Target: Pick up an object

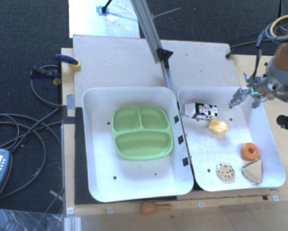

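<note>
Camera view: gripper point(245, 97) is poised over the right bin point(271, 143), fingers spread and empty.

Toy foods are scattered below: a carton point(200, 110), a yellow shell point(218, 127), a donut point(249, 151), a cookie point(225, 172) and a wedge point(253, 172). The nearby shell is judged light, rigid and slick, best pinched across its narrow sides.

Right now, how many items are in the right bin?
5: toy cow at top left, yellow pastry below it, donut right, cookie and sandwich at bottom.
</note>
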